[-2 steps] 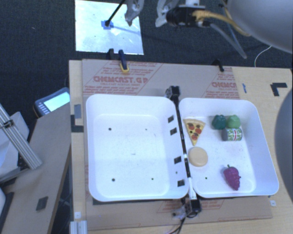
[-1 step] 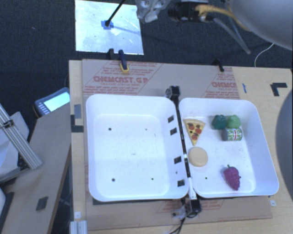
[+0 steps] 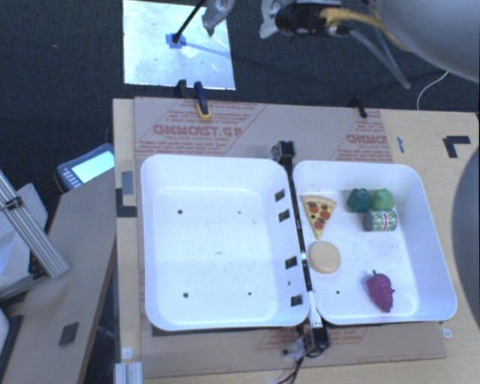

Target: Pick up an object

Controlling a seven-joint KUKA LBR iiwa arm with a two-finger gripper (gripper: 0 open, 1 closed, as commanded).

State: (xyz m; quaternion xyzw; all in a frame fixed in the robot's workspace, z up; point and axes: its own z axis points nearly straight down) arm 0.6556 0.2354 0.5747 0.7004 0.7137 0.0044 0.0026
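The grey robot arm (image 3: 431, 30) sweeps along the view's top edge, well above the two shallow white bins (image 3: 217, 169); its gripper (image 3: 217, 15) seems partly cropped, so I cannot tell its state. In the right bin lie a purple grape bunch (image 3: 380, 290) near the front right corner, a tan round biscuit (image 3: 325, 257) and a pizza slice (image 3: 319, 212) by the left wall.

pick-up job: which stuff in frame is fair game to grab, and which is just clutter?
Job things, all in the right bin:
pizza slice
round biscuit
purple grapes
small can
two green lumps

Lying about:
left bin
cardboard sheet
shiny plate on the floor
grey device at the left
metal rail
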